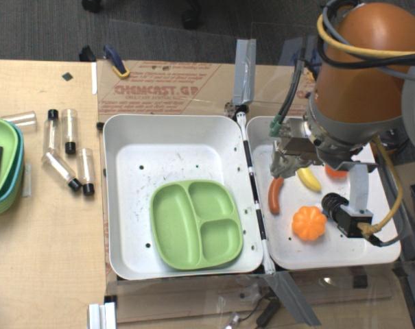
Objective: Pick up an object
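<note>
White bins sit side by side on the bench as we look down on the arm (361, 60) reaching into the right one.

Nearest us, a green divided plate (195, 223) lies in the left bin (125, 156), toward its front. In the right bin (385, 249) we see a small orange pumpkin (309, 223) at the front, a red sausage-shaped toy (274, 195) near the left wall, and a yellow banana (308, 178) just beyond the pumpkin, with something red (335, 173) beside it, partly hidden. The gripper (289, 157) hangs low over the sausage and banana; we cannot tell how it is set or whether it grips anything. Farther back on the wooden bench (29, 252), clear vials (68, 149) lie left of the bins.
</note>
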Tool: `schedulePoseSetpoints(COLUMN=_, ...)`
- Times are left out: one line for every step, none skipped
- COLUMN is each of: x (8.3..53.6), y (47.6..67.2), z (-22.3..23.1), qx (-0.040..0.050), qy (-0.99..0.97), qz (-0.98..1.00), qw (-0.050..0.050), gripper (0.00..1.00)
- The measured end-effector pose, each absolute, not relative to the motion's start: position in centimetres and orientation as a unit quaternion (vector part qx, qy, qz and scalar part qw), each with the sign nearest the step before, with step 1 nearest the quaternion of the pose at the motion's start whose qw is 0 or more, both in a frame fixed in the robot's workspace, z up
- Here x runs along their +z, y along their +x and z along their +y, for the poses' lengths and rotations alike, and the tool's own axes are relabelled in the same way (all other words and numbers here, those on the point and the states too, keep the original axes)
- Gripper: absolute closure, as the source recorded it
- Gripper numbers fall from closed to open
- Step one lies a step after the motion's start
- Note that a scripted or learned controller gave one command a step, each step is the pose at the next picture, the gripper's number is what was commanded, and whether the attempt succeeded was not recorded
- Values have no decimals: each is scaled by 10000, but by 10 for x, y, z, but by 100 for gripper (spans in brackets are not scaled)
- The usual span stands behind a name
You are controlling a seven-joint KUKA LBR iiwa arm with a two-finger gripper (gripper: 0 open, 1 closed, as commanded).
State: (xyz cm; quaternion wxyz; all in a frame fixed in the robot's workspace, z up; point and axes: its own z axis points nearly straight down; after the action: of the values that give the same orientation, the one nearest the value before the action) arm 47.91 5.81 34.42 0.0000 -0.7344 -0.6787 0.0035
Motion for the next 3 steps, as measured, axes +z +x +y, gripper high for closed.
schedulePoseSetpoints(x=377, y=478, z=150, qx=19, qy=-7450, qz=-6671, qw=-3, gripper=100)
schedulePoseSetpoints(x=361, y=478, z=229, qx=24, qy=-8873, qz=-4612, qw=-10, gripper=100)
schedulePoseSetpoints(x=441, y=478, z=218, qx=8, qy=-9471, qz=-3209, qw=-14, gripper=100)
